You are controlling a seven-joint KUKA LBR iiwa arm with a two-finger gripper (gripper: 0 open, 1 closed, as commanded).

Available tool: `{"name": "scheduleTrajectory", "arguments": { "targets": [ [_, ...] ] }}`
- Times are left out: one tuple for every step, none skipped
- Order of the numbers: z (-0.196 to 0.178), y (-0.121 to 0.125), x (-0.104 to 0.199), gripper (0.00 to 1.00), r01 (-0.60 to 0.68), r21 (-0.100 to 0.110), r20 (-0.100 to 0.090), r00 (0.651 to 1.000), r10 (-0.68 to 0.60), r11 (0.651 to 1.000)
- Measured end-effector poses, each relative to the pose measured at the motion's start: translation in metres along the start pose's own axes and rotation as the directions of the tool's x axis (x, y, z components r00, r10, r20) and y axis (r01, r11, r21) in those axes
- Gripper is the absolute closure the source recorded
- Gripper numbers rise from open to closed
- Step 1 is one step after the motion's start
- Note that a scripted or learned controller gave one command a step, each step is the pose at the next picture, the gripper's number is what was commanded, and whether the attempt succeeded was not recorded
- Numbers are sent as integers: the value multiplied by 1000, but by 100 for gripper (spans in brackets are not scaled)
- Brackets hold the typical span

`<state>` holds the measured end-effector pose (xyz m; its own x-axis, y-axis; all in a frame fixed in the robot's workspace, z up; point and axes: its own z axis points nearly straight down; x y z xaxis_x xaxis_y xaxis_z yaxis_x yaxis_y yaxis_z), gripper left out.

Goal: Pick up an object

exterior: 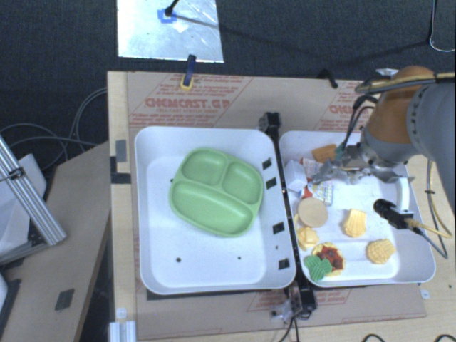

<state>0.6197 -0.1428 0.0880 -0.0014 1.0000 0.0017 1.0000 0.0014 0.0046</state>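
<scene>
While the worktop [142, 98] is carrying two white bins, the right bin [420, 262] is holding all the loose pieces. Nearest the camera, a green-and-red toy [324, 259] is lying at six o'clock in that bin and a yellow waffle piece [381, 251] at five o'clock. Farther in, a tan disc [312, 211] and a yellow chunk [355, 223] are sitting near the middle.

Beyond the disc, a silvery blister pack [324, 192] is lying just beside the end effector [329, 171], at about six o'clock from it. This looks like the likeliest pick. Its long axis is too small to read. Whether the end effector is wide or narrow cannot be told.

The bin's left wall is crowding the nine o'clock side, while bare floor is opening toward three o'clock. Farthest back, an orange piece [324, 152] is resting at twelve o'clock.
</scene>
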Motion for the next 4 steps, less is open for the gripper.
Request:
{"name": "scheduleTrajectory", "arguments": {
  "targets": [
    [-14,3,0,100,1,-9,1,1000,-1,1000],
    [-75,-2,-4,100,-2,-2,3,1000,2,1000],
    [-124,2,-12,100,-1,-2,4,1000,1,1000],
    [-138,3,-12,100,3,0,2,1000,-3,1000]
  ]
}}
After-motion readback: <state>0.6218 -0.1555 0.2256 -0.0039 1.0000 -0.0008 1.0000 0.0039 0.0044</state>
